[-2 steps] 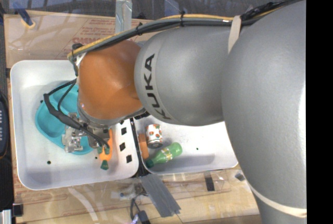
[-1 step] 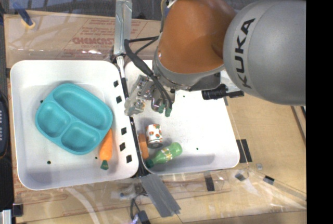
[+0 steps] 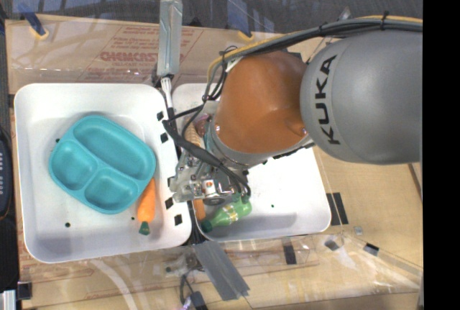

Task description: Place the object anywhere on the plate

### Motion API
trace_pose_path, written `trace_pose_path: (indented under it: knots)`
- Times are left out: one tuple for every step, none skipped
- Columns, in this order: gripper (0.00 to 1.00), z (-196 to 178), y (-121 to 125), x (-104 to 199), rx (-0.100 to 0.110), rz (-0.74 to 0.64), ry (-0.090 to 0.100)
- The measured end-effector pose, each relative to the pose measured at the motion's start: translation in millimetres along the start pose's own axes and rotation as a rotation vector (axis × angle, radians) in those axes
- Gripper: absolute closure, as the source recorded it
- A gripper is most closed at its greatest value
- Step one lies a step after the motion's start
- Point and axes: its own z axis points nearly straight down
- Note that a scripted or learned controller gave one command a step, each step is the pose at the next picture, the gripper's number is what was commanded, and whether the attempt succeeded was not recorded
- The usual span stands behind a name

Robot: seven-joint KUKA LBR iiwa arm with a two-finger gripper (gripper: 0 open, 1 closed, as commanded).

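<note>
A wooden worktop point(image 3: 374, 272) carries two shallow white bins side by side. In the left bin point(image 3: 32, 157) lies a teal plate point(image 3: 102, 162) with three compartments, set at a slant toward the middle of the bin. Just beside the plate's lower right edge, on the bin floor and not on the plate, lies a toy carrot point(image 3: 146, 205), orange with a dark green tip pointing toward the bin's near wall; whether it touches the plate rim cannot be told. The arm point(image 3: 359, 100), grey with its orange band, reaches in from the right and covers most of the right bin point(image 3: 302, 208), so much of that bin's floor is hidden. The tool point(image 3: 205, 190) hangs low over the right bin's near left corner, close to the wall shared by the two bins; its metal parts and cables are crowded together there. Right under and beside it sits a green object point(image 3: 231, 212), partly hidden by the tool, with a bit of orange showing at its left; what kind of thing it is cannot be made out, nor whether the tool touches it.
</note>
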Motion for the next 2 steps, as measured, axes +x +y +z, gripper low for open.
trace_pose_path:
  knots:
    - [1.00,24.5,-18.3,-16.4,0.000,0.182,0.001]
    - [1.00,-29.9,-109.8,-13.0,0.001,0.233,-0.007]
